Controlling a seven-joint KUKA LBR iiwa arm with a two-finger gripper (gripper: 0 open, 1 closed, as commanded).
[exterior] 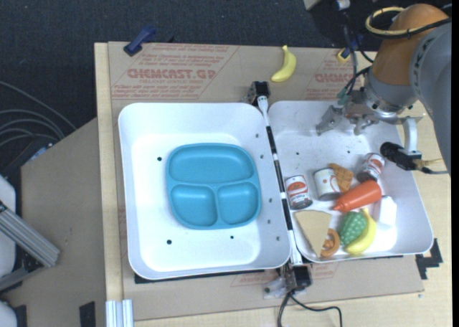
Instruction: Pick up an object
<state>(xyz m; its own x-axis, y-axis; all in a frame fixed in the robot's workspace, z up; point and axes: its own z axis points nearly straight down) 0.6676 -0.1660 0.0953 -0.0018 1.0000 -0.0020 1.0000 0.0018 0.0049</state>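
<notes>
My gripper (343,123) hangs over the far end of the right bin (308,121), open, with nothing between its fingers. The toy items lie in a heap at the bin's near end, apart from the gripper: a small can with a red label (297,191), a silver can (325,183), a dark can (371,166), an orange carrot (358,196), a green piece (352,226), a yellow banana (364,241), a tan bread slice (313,226), a brown pretzel (330,244) and a white block (388,211).
The left bin (143,132) holds a blue divided plate (213,184). A second yellow banana (284,66) lies on the cardboard beyond the bins. A blue clip (139,41) sits at the bench's far left corner. Cables hang near the arm (409,53).
</notes>
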